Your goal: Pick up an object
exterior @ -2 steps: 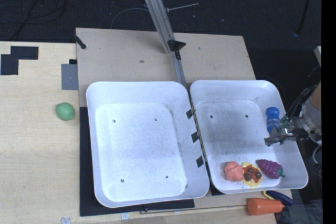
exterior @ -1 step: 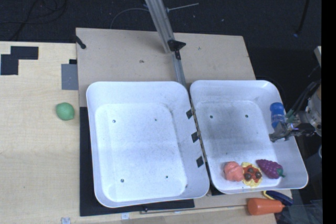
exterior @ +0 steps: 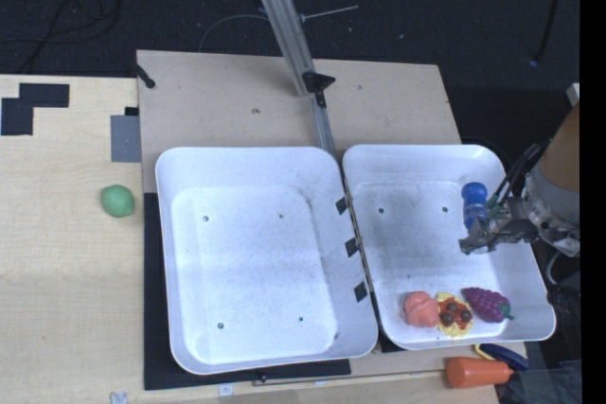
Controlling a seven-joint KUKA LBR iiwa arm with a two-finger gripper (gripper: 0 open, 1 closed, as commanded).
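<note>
From above the bench, we see the gripper [exterior: 476,237] poised over the right white bin [exterior: 417,175], close inside its right wall, with a small blue object [exterior: 473,195] just beside its dark fingers; we cannot tell from this angle whether the tool is clenched or released, or whether it touches the blue piece. The rest of that bin's speckled floor lies open toward the centre and far edge. Along its near wall sit three toy foods in a tight row: a rounded orange-pink fruit [exterior: 420,308], a yellow piece with dark spots [exterior: 454,314] touching it, and a knobbly purple grape bunch [exterior: 486,304] nearest the right corner. The left white bin [exterior: 180,175], shallow with rounded corners, offers wide smooth room across its floor. Black clips join the two bins along their shared edge. Outside the bins, an orange carrot-shaped toy [exterior: 476,372] lies on the bench just past the right bin's near rim, and a green ball [exterior: 118,201] rests well apart on the pale wooden surface to the left. A ribbed metal rail [exterior: 284,19] slants across the tan board behind, against dark flooring.
</note>
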